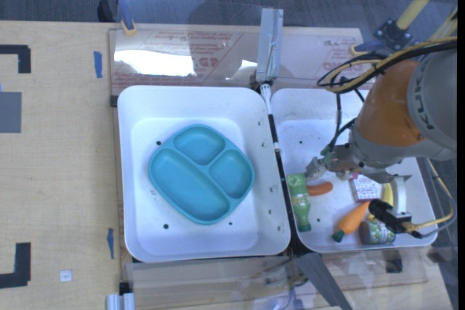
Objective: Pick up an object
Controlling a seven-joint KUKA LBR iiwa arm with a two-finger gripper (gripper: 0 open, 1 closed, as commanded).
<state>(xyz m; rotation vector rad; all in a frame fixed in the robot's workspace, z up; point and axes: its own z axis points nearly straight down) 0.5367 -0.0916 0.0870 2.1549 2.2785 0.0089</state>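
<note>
Pale wooden bench, two white bins. Right bin, lower right: green bottle, orange carrot, likely light, stiff, slick. Best pinched mid-body. Gripper above them; opening impossible to judge.

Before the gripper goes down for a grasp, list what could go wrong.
1. The items in the right bin are crowded: the green bottle, small red piece and orange carrot lie close together, so the gripper may nudge a neighbour.
2. The green bottle lies near the bin's left wall, so a grasp there could hit the wall.
</note>
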